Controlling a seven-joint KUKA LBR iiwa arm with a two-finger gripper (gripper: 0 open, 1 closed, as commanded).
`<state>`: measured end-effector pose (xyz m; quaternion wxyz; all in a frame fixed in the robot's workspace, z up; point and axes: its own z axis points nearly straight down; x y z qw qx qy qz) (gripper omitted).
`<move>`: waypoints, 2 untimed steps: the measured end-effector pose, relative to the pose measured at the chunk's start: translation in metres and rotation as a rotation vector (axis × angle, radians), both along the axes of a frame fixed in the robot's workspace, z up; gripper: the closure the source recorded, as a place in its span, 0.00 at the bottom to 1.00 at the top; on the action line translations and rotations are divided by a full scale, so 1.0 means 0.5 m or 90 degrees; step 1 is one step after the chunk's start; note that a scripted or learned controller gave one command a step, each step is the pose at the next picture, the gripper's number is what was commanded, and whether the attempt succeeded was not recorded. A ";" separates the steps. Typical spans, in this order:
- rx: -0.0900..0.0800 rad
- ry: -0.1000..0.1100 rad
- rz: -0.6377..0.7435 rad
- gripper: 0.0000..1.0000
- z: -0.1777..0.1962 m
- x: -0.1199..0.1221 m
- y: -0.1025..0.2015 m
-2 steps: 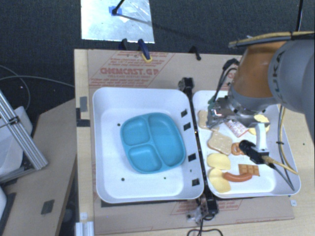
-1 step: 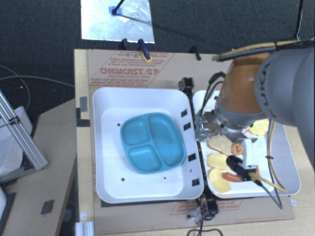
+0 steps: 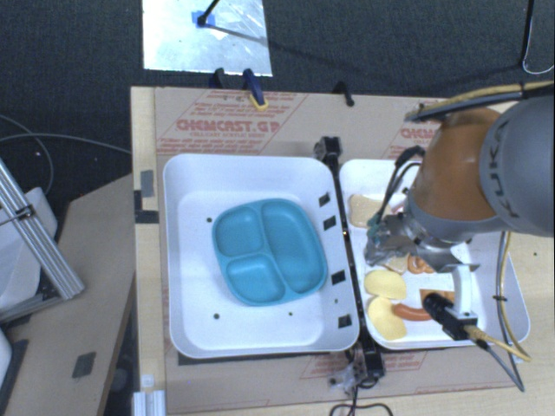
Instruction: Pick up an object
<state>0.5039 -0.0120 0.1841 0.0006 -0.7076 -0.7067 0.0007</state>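
Gripper [image 3: 388, 248] low in right bin [image 3: 517, 315], grip state can't tell; crowded toy food [image 3: 386, 284] risks a missed pick.

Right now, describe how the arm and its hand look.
The arm is bulky and rounded: a grey shell with dark lettering, then a broad orange band above the wrist. Black cables loop along its left side. The hand is a grey metal block.
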 end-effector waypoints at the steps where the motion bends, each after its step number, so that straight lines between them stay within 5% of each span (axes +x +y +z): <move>1: 0.003 -0.004 0.010 1.00 0.093 -0.031 0.172; 2: 0.005 -0.008 0.013 1.00 0.257 -0.005 0.468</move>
